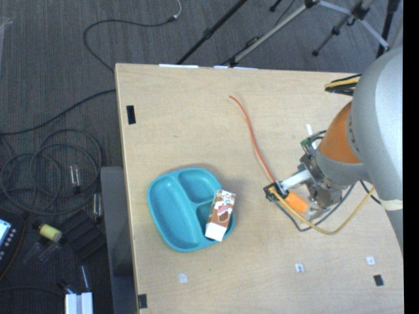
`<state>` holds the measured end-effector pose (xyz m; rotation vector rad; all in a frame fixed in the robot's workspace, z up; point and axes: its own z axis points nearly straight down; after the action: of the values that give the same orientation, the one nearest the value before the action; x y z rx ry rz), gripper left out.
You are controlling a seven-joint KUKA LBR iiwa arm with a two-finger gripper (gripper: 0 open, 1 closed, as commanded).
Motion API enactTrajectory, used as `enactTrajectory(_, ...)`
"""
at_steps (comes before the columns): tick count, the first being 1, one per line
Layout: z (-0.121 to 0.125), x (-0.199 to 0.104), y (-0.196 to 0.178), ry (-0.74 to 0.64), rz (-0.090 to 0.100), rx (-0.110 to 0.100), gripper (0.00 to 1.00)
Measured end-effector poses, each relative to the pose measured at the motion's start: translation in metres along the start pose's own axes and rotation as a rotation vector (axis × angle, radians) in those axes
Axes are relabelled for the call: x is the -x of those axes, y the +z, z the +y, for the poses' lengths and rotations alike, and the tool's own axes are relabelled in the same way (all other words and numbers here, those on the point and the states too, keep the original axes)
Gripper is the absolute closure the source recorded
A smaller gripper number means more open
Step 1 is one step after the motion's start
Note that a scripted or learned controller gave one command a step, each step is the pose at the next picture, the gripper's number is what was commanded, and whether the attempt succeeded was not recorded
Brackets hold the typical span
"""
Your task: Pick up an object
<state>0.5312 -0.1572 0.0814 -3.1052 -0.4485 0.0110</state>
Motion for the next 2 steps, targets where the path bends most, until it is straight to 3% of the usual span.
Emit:
enactTrajectory(1, 0.047, -0.009, -0.010, -0.083, 0.002, 0.003, 0.00)
enactTrajectory(2, 0.046, -0.086, -0.002, 0.085, 0.001, 0.006, 0.00)
